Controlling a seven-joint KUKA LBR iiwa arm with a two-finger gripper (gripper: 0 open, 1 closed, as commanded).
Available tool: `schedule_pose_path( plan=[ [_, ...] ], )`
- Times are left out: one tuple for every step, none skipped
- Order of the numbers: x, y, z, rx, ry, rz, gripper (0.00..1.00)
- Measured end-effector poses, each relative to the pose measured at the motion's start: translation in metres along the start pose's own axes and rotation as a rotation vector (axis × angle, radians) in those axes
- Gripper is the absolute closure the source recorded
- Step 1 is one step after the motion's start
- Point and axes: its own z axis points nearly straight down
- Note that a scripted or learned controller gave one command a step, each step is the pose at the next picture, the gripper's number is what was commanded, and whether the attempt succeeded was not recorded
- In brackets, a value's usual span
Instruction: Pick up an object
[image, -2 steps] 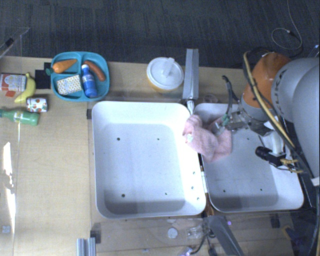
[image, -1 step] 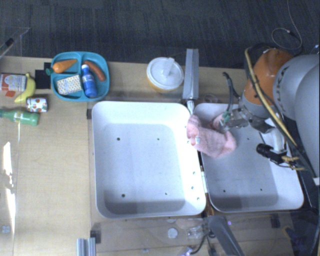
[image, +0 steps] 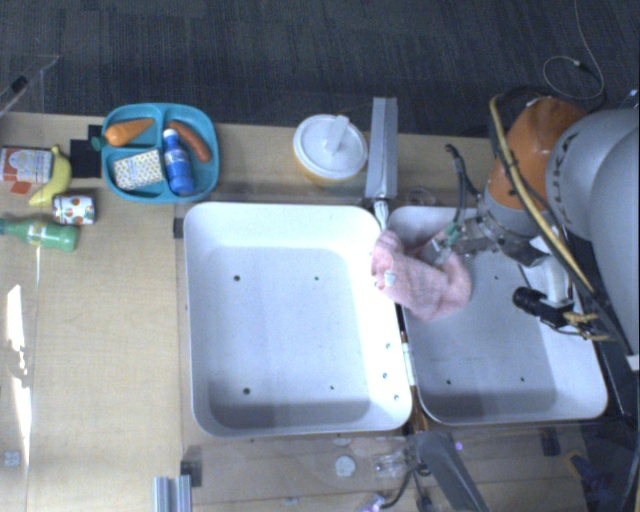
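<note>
Dark carpet lies beyond a pale wooden counter (image: 90, 330) carrying two shallow white bins side by side. Left bin (image: 290, 320) shows bare floor. Right bin (image: 510, 370) holds the one candidate object: a pink cloth (image: 420, 280), bunched at the bin's upper left and draped partly over the shared rim toward the left bin. Your claw (image: 452, 243) sits at the cloth's upper right edge, touching or just above it; whether it is released, clenched or gripping fabric cannot be told from this angle. Judgement: you are at the grasp stage, with no lift evident. To do it well, aim for the thick bunched middle of the cloth rather than its thin edge, as a fringe pinch on soft fabric is likely to slip. Descend well into the folds before closing, then rise straight up. Risk noted: the portion lying over the rim may drag or catch on the divider (image: 382, 150) behind it. A blue tray (image: 205, 150), lidded cup (image: 330, 148) and small items stand clear of the work.
</note>
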Motion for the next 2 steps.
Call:
schedule_pose_path(
  plan=[
    [0.017, 0.041, -0.082, 0.015, 0.002, 0.081, 0.0],
    [0.026, 0.028, -0.12, 0.016, 0.003, 0.013, 0.0]
  ],
)
